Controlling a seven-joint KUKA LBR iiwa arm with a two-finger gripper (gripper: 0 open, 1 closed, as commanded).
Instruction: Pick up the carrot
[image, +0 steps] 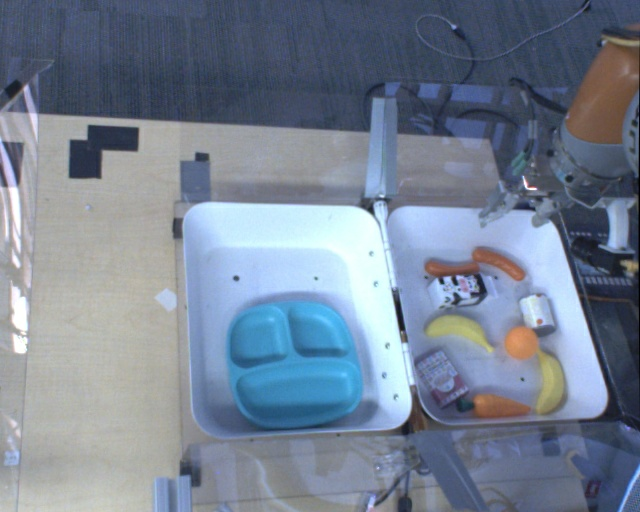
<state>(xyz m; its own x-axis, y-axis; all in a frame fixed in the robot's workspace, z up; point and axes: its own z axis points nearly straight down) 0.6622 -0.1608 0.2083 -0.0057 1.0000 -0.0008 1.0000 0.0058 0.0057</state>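
Carrot lies at right bin's near edge, close to its near-left corner, just beside a card box and banana. Gripper hangs over the far edge, jaws apart, holding nothing. Best approach: descend straight, fingers straddling the carrot across its width, clear of the bin wall.

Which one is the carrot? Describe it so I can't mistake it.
Look in the right bin, along its near edge. The carrot lies there between the small patterned packet and a banana. It is orange and tapered with a dark green stub, unlike the round orange.
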